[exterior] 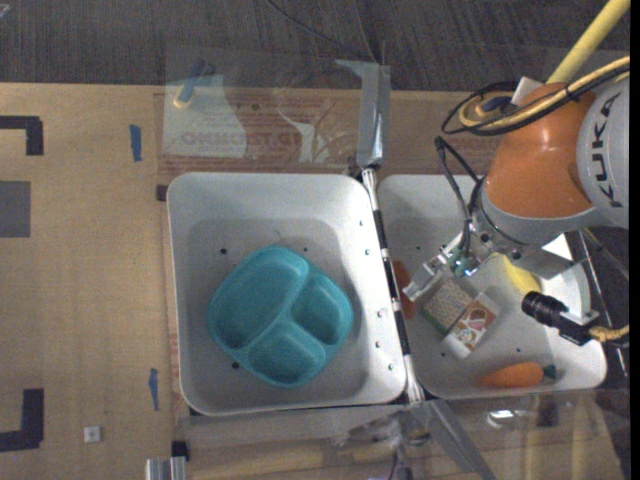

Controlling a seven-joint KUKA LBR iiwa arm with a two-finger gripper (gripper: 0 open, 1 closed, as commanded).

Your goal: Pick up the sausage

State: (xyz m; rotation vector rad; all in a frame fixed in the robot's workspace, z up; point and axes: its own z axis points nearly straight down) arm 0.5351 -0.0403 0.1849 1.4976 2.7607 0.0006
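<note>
The sausage [402,280], a short reddish-brown piece, lies in the right bin [420,203] against its left wall. My gripper [432,274] hangs low over that bin, just right of the sausage, with its grey tip reaching toward it. Nothing shows between the tips. The wrist with the orange band [535,168] covers much of the bin's upper right.
Below the gripper lies a small printed carton [460,313]. An orange carrot [515,375] rests at the bin's front edge, and a yellow item [521,275] peeks out under the arm. In the left bin [200,228] sits a teal divided plate [282,315].
</note>
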